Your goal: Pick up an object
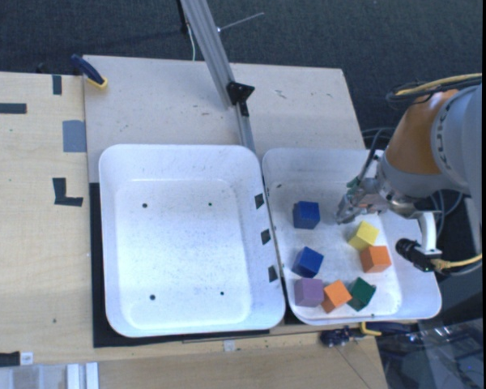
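Tool (348,211) just above yellow cube (363,235), apart, blue cube (306,215) left, grip state unclear

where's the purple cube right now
In the right bin, near its front-left corner, beside an orange cube and just below a blue cube: the purple cube.

No legible text, label, brand, number or sign is presented on any surface in the camera view.
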Available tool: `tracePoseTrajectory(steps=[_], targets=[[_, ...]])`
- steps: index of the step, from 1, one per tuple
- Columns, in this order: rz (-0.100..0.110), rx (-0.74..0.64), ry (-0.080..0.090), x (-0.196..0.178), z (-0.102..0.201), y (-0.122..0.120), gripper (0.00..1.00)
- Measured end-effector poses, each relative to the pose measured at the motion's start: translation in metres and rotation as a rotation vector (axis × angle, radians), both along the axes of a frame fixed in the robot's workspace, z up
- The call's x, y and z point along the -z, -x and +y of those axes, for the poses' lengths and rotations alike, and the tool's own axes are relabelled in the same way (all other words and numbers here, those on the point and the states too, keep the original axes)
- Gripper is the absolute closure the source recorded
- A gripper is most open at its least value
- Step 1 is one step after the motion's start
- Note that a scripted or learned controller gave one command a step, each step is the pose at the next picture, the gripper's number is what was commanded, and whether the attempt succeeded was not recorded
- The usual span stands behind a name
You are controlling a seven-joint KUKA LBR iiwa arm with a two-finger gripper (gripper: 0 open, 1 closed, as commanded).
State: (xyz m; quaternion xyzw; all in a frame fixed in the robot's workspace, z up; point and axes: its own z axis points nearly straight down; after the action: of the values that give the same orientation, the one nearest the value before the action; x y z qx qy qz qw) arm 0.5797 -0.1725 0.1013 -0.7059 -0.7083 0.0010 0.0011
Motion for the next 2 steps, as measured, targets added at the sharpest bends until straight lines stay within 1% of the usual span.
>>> tracePoseTrajectory(steps=[1,2], targets=[[-0.008,0.002,0.001,-0.063,-0.001,-0.001,1.0],[-0.007,0.002,0.001,-0.109,-0.008,-0.004,1.0]])
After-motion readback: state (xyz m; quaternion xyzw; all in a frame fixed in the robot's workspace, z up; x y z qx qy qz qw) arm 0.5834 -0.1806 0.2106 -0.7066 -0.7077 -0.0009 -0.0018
